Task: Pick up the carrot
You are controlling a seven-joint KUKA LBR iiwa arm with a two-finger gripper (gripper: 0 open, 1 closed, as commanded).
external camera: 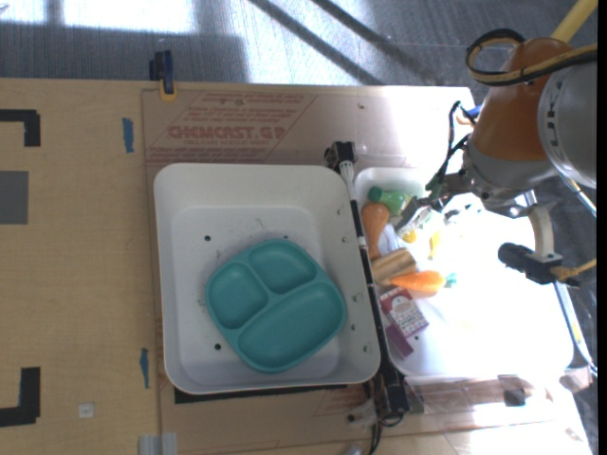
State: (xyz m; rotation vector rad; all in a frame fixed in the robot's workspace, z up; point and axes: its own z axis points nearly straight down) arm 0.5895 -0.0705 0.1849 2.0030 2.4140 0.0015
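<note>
While the arm [517,112] hangs over the right bin [493,349], I judge this the approach step; the carrot [418,281] lies near that bin's left wall, among other toy food, just beside a brown piece [391,264]; next: descend squarely over it; left bin [180,254] holds a teal plate [276,302]; cardboard-covered worktop [76,282], sunlit glare.
</note>
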